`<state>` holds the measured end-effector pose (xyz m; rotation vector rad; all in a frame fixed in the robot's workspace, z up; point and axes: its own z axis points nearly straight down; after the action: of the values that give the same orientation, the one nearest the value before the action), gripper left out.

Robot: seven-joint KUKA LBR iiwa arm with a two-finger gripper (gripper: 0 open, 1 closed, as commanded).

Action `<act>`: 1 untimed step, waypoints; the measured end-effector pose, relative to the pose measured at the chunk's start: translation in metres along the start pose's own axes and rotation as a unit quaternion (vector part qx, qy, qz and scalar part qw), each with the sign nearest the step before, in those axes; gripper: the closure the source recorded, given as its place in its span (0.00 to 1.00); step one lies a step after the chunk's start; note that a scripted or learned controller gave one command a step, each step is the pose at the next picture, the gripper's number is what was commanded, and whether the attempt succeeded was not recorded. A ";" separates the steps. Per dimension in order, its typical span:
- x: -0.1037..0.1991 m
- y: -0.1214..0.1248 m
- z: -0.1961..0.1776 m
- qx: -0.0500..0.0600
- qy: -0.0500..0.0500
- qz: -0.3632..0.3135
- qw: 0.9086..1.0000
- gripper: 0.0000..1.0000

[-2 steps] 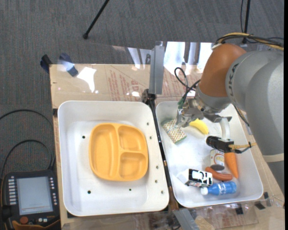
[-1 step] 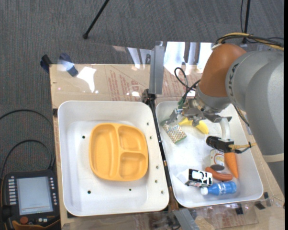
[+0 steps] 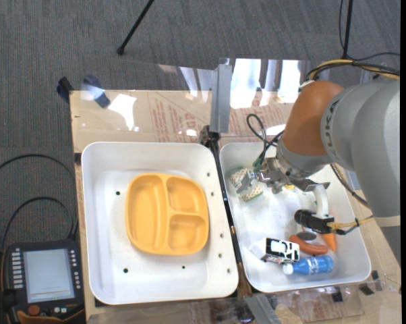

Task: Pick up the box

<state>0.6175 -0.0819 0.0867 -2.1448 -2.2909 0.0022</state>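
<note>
Right bin (image 3: 351, 265): the arm's tool (image 3: 257, 181) sits low at the far-left corner, closed on a small patterned box (image 3: 247, 183), which shows between its fingers. Near front of the same bin: a black-and-white box (image 3: 282, 249), a blue bottle (image 3: 311, 266), an orange piece (image 3: 311, 244). Left bin (image 3: 102, 174): a yellow divided plate (image 3: 167, 213), lying flat at centre.

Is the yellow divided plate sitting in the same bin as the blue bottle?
No, the yellow divided plate lies in the left bin, while the blue bottle lies in the right bin.
</note>
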 end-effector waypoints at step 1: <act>-0.001 -0.001 -0.008 0.003 0.001 0.002 1.000 1.00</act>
<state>0.6163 -0.0828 0.0952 -2.1463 -2.2811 0.0060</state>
